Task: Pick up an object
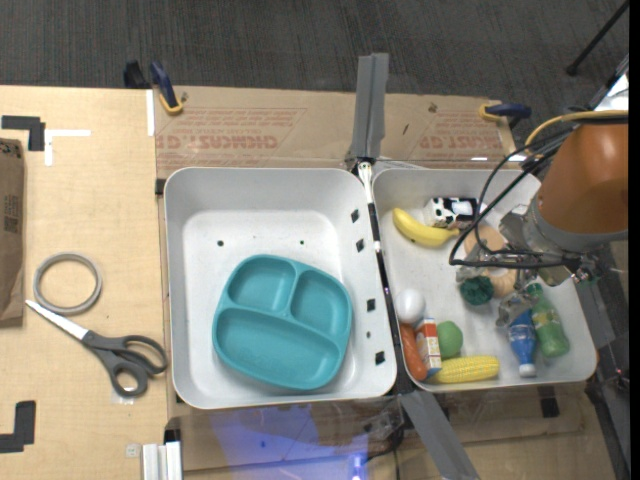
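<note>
The left bin bears a teal divided plate. The right bin is crowded: banana, corn cob, blue bottle. The gripper hovers there, its grip state untellable; such packing risks a snagged or glancing grasp.

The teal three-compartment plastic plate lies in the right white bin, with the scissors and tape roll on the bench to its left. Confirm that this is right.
Not quite: the teal three-compartment plastic plate lies in the left white bin, not the right one. The camera view shows it. The grey-handled scissors and the tape roll do lie on the bench to its left.
</note>
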{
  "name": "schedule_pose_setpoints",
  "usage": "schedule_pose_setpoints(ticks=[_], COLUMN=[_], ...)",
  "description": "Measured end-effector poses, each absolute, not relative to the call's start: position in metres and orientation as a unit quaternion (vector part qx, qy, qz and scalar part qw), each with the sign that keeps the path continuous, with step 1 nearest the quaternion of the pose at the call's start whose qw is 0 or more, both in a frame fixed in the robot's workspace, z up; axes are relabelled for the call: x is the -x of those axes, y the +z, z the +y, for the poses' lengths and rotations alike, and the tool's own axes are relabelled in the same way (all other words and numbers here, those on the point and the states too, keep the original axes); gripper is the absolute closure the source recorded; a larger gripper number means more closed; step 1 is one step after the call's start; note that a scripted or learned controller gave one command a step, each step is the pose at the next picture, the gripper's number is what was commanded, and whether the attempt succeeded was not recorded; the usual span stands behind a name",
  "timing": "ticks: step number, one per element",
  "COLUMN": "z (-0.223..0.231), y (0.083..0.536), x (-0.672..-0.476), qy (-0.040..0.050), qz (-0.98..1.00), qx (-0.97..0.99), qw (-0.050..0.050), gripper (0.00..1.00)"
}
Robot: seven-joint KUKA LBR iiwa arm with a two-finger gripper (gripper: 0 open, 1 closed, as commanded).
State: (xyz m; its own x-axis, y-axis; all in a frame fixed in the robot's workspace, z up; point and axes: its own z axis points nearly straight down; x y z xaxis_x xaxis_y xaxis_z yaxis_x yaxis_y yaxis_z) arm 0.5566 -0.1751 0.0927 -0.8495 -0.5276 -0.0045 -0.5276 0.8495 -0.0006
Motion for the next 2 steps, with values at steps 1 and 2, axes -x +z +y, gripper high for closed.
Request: schedule_pose_setpoints(ticks=[1,2], z=[-0.188,-0.213], y=[0.092,0.092], x=[-0.49,-0.496], qy=[0.0003,0.0048], qz=[0.961,0.96], qx=[0.276,0.281], qw=[0.002,0.004], gripper=[0.0,0.0])
